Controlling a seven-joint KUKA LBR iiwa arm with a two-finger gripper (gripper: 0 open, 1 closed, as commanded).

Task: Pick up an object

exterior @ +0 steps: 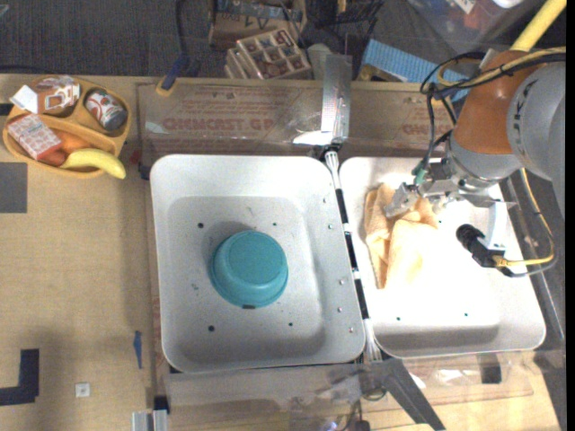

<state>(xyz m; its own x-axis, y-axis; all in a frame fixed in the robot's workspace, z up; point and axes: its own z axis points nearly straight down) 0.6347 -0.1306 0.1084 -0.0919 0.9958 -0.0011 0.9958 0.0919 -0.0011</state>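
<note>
Two-finger gripper (pixel 415 189) low over the crumpled tan cloth (pixel 400 236), seemingly pinching its upper fold for lifting; grasp unconfirmed.

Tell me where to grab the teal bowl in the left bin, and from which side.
Grip the teal bowl by its lower rim, coming straight down from above. It seems to sit upside down, so its domed back offers no edge. It stands alone mid-floor of the left bin, leaving room on either side of it.
</note>
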